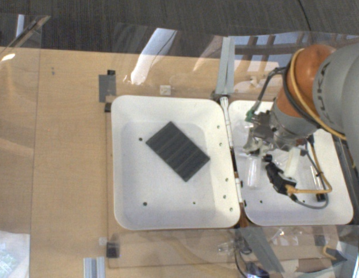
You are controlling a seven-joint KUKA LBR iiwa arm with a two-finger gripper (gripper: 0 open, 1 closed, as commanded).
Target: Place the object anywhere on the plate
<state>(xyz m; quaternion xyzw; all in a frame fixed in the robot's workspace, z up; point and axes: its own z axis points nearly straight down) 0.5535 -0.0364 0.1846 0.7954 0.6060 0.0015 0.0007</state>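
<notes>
One plate (177,150), dark and slatted, lay in your left bin (124,213), long axis diagonal. Your tool (262,149) hung over the right bin (341,213), well apart; tool's state unreadable, object unseen.

A dark ribbed plate (178,150) is seen lying tilted in the left bin (124,207), well apart from the arm (327,86), which is lowered over the right bin (341,210) on the bench (52,155).
</notes>
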